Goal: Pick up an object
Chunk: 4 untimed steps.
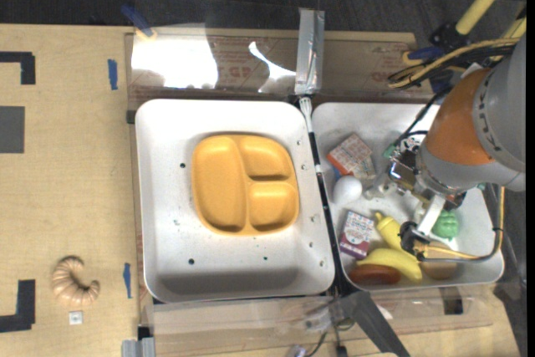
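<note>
The right bin [489,217] holds several things: a reddish packet [351,153], a white ball [347,189], a small purple and white box [358,232], a yellow banana [399,255], a red fruit [374,273] and a green object [448,224]. My gripper [403,176] hangs low over the middle of this bin, just right of the white ball and above the banana. The grey arm with its orange band [458,138] comes in from the right and hides part of the bin floor. I see nothing held in the gripper.
The left bin [159,205] holds a yellow divided plate [245,182]. A tan croissant-shaped toy [75,280] lies on the wooden bench at far left. A clear plastic sheet and a metal post [309,50] stand behind the bins.
</note>
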Motion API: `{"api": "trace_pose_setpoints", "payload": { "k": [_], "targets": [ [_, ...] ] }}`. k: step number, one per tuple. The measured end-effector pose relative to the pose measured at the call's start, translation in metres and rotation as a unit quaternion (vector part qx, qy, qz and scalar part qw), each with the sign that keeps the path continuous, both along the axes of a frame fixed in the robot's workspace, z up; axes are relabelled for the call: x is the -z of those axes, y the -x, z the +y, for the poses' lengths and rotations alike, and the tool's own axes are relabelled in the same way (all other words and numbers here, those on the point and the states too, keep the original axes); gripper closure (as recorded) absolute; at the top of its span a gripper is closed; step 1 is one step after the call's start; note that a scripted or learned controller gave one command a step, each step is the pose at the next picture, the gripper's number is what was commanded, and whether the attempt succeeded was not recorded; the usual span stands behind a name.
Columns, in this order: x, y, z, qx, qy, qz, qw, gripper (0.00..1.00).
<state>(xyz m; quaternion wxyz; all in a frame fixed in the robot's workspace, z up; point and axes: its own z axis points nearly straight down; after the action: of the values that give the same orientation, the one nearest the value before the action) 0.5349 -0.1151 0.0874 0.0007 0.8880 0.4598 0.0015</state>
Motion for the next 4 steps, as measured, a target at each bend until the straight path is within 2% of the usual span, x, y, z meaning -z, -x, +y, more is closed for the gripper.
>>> {"api": "trace_pose_setpoints", "payload": {
  "k": [1,2,3,4],
  "targets": [
    [0.005,-0.107,-0.023,0.046,-0.0003,0.032,0.9984,0.00],
    [0.001,-0.025,0.004,0.036,0.0006,0.000,0.9994,0.00],
    [0.000,0.055,0.013,0.100,-0.0004,0.000,0.9950,0.00],
    [-0.012,0.048,0.013,0.100,0.0007,-0.009,0.9950,1.00]
  ]
}}
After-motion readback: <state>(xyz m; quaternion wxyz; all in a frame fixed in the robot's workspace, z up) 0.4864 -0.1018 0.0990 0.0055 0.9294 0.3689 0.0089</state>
